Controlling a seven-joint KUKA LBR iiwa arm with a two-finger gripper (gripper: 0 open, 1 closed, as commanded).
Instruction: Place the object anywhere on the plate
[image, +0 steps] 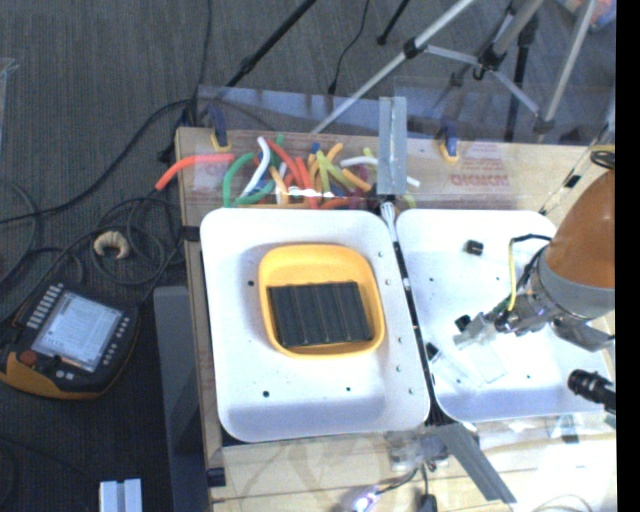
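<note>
Plate (270, 275), yellow, in left bin (230, 400) awaiting drop | gripper (478, 333) low over right bin (440, 250), probably reaching for small black object (474, 246) | grip state: cannot tell

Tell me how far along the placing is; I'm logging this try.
Done: a dark ridged slab already lies on the yellow plate in the left bin. In hand: the hand sits over the right bin. Left: nothing obvious.
</note>
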